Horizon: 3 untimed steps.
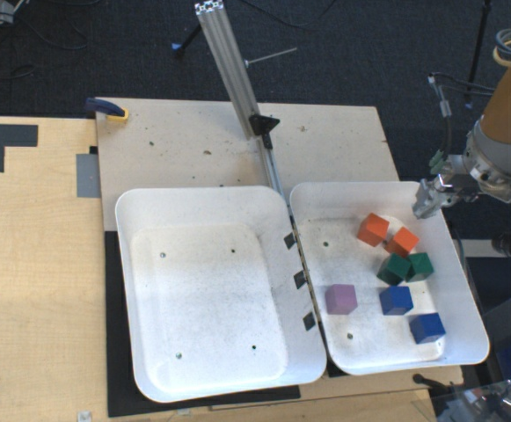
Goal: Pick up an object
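Hovering above the far right rim of the right shallow white plastic bin (466,297), the metallic two-finger gripper (427,202) is seen at the end of the grey arm with its orange band (501,112). Whether it is spread or pressed together cannot be told from this view, and nothing is seen pinched by it. No brand, label or readable writing can be made out anywhere. Seven small blocks are scattered in the right bin: two orange cubes (374,229) (405,241) just beside each other at the far side, two dark green cubes (394,270) (419,265) touching just nearer, two blue cubes (397,300) (427,327) nearer still, and one purple cube (341,299) to their left. The left white bin (132,236) lies alongside. A slanted aluminium rail (230,64) is mounted beyond the bins.
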{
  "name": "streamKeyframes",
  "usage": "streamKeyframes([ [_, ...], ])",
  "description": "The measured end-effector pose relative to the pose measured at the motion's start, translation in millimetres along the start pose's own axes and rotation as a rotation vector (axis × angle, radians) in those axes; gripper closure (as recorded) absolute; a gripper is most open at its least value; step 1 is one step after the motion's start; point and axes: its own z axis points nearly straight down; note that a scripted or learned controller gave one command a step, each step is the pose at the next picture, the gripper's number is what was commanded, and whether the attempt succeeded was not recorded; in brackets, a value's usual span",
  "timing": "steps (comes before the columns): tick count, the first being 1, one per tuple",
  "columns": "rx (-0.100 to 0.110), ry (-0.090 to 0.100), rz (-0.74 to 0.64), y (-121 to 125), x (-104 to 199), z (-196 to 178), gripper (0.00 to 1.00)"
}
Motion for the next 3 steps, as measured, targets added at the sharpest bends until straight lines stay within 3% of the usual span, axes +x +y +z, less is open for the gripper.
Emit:
streamKeyframes([
  [1,0.004,0.003,-0.003,-20,51,-1,1.0],
  [3,0.006,0.003,-0.002,-37,146,24,1.0],
])
